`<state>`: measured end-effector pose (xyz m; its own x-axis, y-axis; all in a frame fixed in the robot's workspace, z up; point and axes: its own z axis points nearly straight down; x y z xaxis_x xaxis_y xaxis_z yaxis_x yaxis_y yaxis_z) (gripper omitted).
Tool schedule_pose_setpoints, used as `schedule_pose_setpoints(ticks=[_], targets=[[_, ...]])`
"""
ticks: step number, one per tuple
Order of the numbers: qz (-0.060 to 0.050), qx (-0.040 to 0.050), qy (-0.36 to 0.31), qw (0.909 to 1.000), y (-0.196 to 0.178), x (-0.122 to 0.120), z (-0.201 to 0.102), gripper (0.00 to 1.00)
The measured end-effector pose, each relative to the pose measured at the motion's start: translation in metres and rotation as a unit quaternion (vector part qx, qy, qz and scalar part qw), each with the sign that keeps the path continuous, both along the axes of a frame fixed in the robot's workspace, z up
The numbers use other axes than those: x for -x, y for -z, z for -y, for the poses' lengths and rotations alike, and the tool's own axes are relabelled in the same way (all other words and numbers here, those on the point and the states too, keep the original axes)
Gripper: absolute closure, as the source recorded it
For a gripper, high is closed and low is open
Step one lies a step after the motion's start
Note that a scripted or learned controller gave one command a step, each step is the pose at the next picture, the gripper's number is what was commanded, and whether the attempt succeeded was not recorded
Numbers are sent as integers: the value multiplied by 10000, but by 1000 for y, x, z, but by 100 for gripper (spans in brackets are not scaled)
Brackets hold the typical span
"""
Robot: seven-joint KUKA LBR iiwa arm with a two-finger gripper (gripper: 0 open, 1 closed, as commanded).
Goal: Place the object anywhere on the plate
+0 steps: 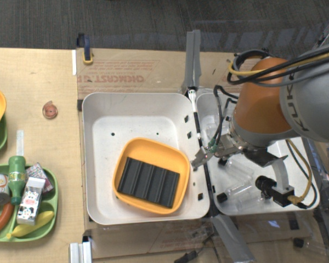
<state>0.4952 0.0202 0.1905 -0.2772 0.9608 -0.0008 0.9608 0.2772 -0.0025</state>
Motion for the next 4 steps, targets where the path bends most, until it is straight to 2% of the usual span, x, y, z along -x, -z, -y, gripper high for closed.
schedule_pose_setpoints(ticks=[4], targets=[[0,0,0,10000,0,0,0,0]])
